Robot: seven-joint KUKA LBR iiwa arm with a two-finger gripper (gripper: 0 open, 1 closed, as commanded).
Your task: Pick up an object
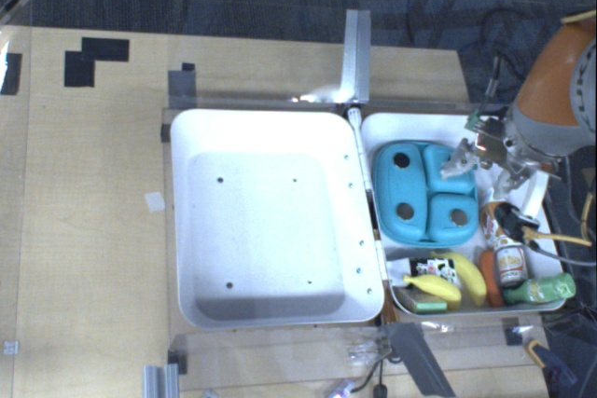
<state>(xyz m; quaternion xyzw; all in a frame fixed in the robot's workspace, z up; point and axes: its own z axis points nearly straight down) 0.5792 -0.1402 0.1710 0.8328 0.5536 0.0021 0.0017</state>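
The claw [464, 159] hangs over the back right part of the right-hand shallow white bin [373, 128], just above the right edge of the turquoise plastic tray with three hollows [424, 193]. From where I stand it is a blur of grey metal, and I cannot tell whether it is wide or narrow, nor whether anything sits in it. Behind it the grey arm with its orange band [557, 84] comes in from the right.

Any object would do for the pick. The tray lies right under the claw, filling the back half of that bin. Along the front wall lie a yellow plastic banana [466, 275], a second yellow piece [435, 288], a small brown bottle with a white label [508, 261] and a green crumpled packet [538, 291], all crowded together and touching. The left-hand white bin [270, 210] sits beside it on the wooden counter [84, 228].

To do this well, I would say come straight down over the tray's raised rim, so the claw straddles one wall rather than pressing on the flat top. The small things in front are packed tight and may slip aside.
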